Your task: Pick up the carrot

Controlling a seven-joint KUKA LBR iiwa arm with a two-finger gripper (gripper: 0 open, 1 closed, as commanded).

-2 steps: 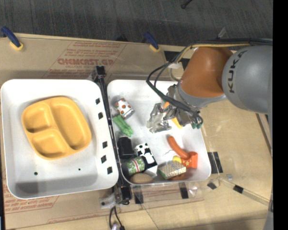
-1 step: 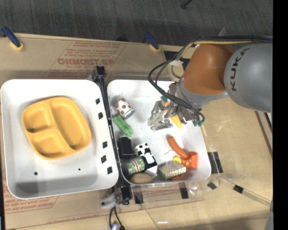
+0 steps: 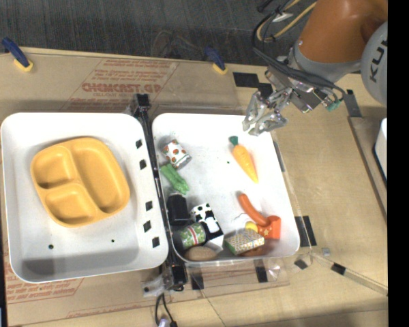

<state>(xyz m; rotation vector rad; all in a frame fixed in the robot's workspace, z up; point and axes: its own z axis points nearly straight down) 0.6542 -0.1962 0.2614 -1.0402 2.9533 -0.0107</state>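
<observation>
Nearest you, along the front wall of the right bin (image 3: 286, 203), sits a crowded cluster: a brownish rounded lump (image 3: 203, 253), a green-labelled can (image 3: 191, 236) lying on its side, a black-and-white patterned block (image 3: 206, 218), a speckled tan wedge (image 3: 244, 242) and an orange-red piece (image 3: 271, 227) beside a curved red sausage shape (image 3: 252, 210). Further back you have a dark rectangular object (image 3: 177, 208), a bumpy green pod-like toy (image 3: 174, 179) and a small red-and-white can (image 3: 176, 154).

Your carrot (image 3: 245, 159) lies alone on bare white floor toward the bin's rear right, a smooth tapered orange cone with a small green top pointing away from you, clear of everything else.

Look at the gripper (image 3: 262, 120): its metallic fingers hang above the bin's rear right corner, just behind the carrot and not touching it. You cannot tell from this angle whether they are spread or closed; nothing shows between them.

In the left bin (image 3: 13, 182) rests a yellow plastic tray (image 3: 80, 180) with three rounded compartments.
</observation>
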